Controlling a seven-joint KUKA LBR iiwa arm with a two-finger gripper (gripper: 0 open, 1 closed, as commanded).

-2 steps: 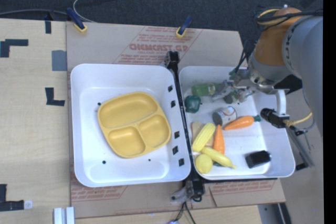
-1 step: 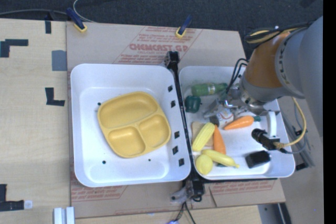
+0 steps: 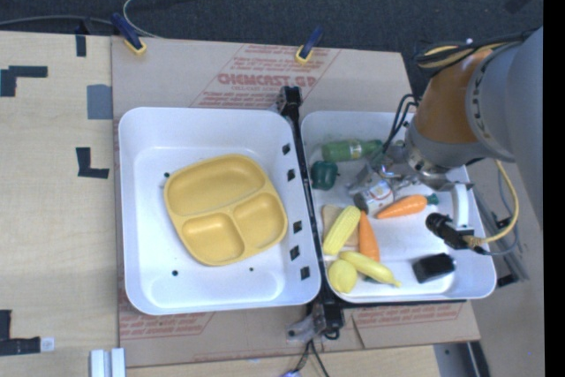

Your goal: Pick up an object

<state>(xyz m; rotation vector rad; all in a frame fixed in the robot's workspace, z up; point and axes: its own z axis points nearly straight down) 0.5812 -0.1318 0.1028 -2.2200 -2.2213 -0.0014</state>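
Camera view looks down at a slant on a bench (image 3: 53, 190) covered in part by cardboard (image 3: 256, 75); two shallow white bins sit side by side on it, so that things can be taken from one side and the other left free. Largest is the arm (image 3: 494, 110), grey with an orange band, reaching in from the right and bent down over the right bin (image 3: 481, 278); its bulk hides the bin's upper right corner. Next is the left bin (image 3: 141, 216), which holds a yellow divided plate (image 3: 225, 207) lying flat and skewed, well apart from the toys. The right bin carries all the likely picks: a green bottle (image 3: 349, 149) on its side near the top, a dark green piece (image 3: 323, 176) just beside it, an ear of corn (image 3: 342, 229), a carrot (image 3: 367, 237) beside the corn, a second carrot (image 3: 403, 207) lying crosswise, a banana (image 3: 371, 267), a lemon (image 3: 342, 276) touching the banana, and a black block (image 3: 433, 267) near the lower right. The gripper (image 3: 381, 186) hangs low just left of the crosswise carrot, which I judge to be its target since it lies closest; whether the claw is apart, together or clamped I cannot tell, for the wrist and cables blur it; nothing visibly sits in it, so the pick looks not yet made.
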